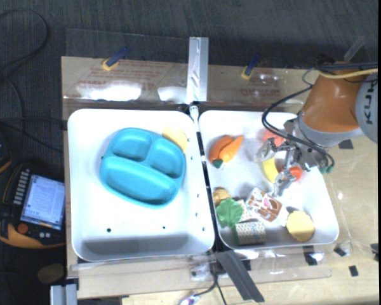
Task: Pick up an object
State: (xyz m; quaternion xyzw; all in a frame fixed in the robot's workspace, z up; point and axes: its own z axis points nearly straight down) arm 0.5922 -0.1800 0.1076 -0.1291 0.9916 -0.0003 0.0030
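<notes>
Striped can (249, 232) at front rim; gripper (277, 164) grip unclear, mid right bin (327, 199).

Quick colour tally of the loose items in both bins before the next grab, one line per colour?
Blue: 1, divided plate
Yellow: 3, block, round piece, piece under the gripper
Orange: 1, toy carrot
Green: 1, leafy toy
Patterned: 2, packet, can
Tan: 1, small piece
Total: 9

A bright blue divided plate (143, 165) lies in 1 white bin (82, 234); an orange toy carrot (225, 148) has green leaves.
</notes>
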